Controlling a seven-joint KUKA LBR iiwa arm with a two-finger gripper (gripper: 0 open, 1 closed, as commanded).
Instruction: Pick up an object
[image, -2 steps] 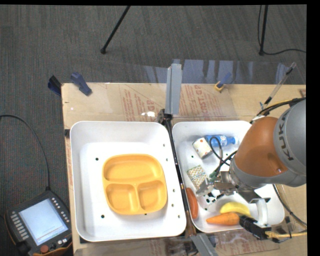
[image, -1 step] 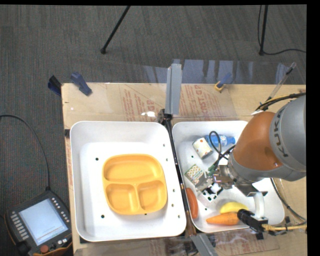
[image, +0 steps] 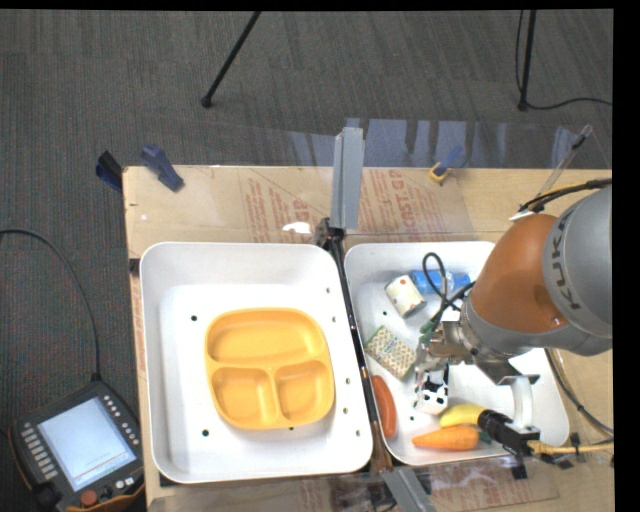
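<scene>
While the arm (image: 545, 285) leans in from the right over the right bin (image: 365, 262), its gripper (image: 433, 370) sits low among the clutter, right above a small black-and-white toy (image: 431, 396). Whether the fingers are spread or pressed together I cannot tell; the wrist body hides them, and nothing is visibly pinched between them. Best guess at the target is that toy, since the gripper is lined up over it. It rests on the bin floor near the front, touching or just beside a yellow banana-like piece (image: 462, 414) and an orange carrot (image: 447, 437).

Other items in the right bin: a patterned pouch (image: 391, 351) just left of the gripper, a white cup-like thing (image: 405, 294) and a blue item (image: 452, 284) toward the back, a red-orange sausage shape (image: 384, 404) along the left wall. All loose, piled for random picking.

Left bin (image: 160, 270) holds a yellow divided tray (image: 269, 366), lying flat mid-bin, well apart from the arm. Both bins sit side by side on the surface (image: 200, 205).

Task looks at the descend/grasp stage, nothing lifted yet. Crowded neighbours could get nudged or block a clean close.
</scene>
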